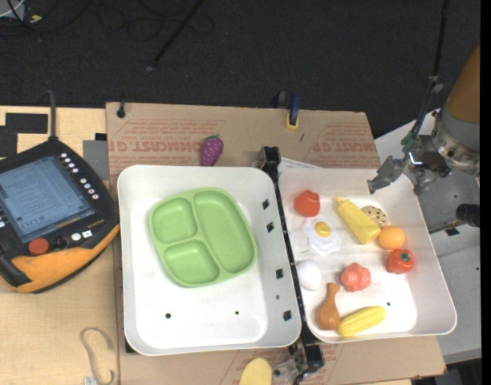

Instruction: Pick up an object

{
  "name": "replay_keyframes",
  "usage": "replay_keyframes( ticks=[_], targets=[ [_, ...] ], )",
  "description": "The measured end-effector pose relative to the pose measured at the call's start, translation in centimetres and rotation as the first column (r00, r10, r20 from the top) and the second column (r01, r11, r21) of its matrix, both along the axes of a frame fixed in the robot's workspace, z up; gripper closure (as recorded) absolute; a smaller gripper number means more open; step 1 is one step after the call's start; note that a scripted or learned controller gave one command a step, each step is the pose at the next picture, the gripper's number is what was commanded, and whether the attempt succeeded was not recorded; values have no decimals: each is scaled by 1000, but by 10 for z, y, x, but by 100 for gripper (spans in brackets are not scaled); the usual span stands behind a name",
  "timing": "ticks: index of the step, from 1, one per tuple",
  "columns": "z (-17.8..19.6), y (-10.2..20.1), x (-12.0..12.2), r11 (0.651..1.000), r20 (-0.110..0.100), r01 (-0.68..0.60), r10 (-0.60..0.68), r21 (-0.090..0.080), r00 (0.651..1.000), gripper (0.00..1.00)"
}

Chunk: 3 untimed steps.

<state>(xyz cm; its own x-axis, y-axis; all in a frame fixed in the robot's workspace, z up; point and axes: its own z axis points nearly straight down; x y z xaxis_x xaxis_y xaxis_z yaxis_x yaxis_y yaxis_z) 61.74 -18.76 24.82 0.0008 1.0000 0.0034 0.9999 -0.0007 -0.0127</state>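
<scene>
The grey arm with its orange band comes in from the right, and its two-finger gripper [390, 171] hangs over the far right corner of the right-hand shallow white bin [442, 299]. The dark fingers look spread and nothing sits between them, so I read the tool as released and carrying nothing.

This looks to me like the approach step: no object has been chosen by contact yet. The toys all lie in the right bin. Closest to the gripper are the yellow plastic bottle-shaped piece [357, 220] and the speckled round cookie [376, 214] just beside it, with the small orange ball [391, 237] and the red tomato-like toy [399, 261] nearer along the right side. Farther left lie a red pepper-like toy [307, 203], a white fried egg with a yellow yolk [321, 234] and a plain white egg [309, 275]; toward the near edge are a pink round toy [355, 277], a brown drumstick [330, 306] and a yellow corn cob [362, 320].

The next move would call for lowering over one piece with the fingers straddling it. The bottle and cookie touch, which crowds a grasp there; the orange ball has a little more bare floor around it. The bin's right wall stands close to the tomato.

The left bin [141, 295] holds a green three-compartment tray [203, 237] with open floor all round.
</scene>
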Motion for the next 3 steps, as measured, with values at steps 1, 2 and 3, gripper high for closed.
replay_keyframes(
  ticks=[1, 2, 3],
  targets=[
    [7, 0, 2, 1000, 11, -1, 1, -2, 1000, 0],
    [-42, 7, -2, 1000, 7, 1, -1, -1, 1000, 0],
    [-95, 1, -9, 1000, 6, -1, 1, -2, 1000, 0]
  ],
)
